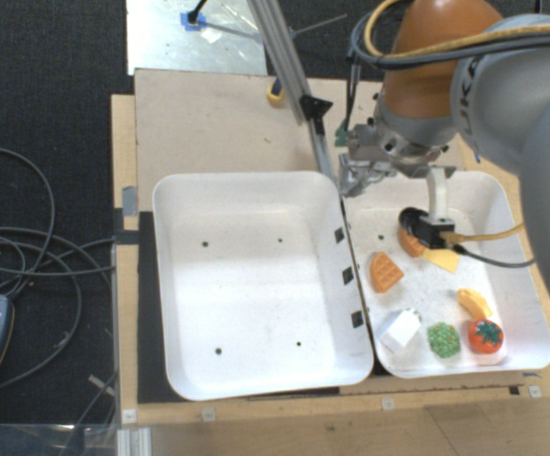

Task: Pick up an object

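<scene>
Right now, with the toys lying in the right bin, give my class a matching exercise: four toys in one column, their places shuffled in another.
1 red round tomato toy
2 green knobbly ball
3 white cube-shaped block
4 orange ridged waffle piece

A nearest the view's lower right corner
B between the white and red toys
C farthest back
D leftmost of the front row

Pairs: 1-A, 2-B, 3-D, 4-C

Left bin (246, 283): floor open across its full width, and approach from above is unobstructed.

Right bin (425, 297): the upper part is overhung by the arm (436, 55), which enters from the upper right of the frame. The lower part is crowded with an orange wafer (386, 272), white block (400, 331), green ball (444, 340), red tomato (485, 336) and yellow piece (474, 302), leaving only narrow gaps between them.

A slanted metal pole (284, 46) crosses the top centre, ending near where the bins meet.
</scene>
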Robot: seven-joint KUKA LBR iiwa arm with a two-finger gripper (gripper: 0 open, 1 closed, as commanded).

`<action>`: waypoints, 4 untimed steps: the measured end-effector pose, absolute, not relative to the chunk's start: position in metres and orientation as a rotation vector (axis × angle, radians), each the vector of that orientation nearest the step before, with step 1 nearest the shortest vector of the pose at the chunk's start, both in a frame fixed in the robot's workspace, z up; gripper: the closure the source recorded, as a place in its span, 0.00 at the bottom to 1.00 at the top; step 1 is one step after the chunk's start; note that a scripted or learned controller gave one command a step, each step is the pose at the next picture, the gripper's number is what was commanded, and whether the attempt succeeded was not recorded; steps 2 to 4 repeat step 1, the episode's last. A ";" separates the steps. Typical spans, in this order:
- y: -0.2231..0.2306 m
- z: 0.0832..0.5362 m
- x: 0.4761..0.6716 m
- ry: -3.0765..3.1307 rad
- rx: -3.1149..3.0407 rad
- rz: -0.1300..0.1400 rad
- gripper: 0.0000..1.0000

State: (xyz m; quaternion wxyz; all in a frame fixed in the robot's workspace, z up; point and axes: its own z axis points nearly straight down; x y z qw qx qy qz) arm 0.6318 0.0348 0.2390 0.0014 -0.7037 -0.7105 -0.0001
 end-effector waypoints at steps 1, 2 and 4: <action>0.098 0.234 0.623 -2.232 -2.207 -0.003 1.00; 0.098 0.234 0.623 -2.232 -2.207 -0.003 1.00; 0.098 0.234 0.623 -2.232 -2.207 -0.003 1.00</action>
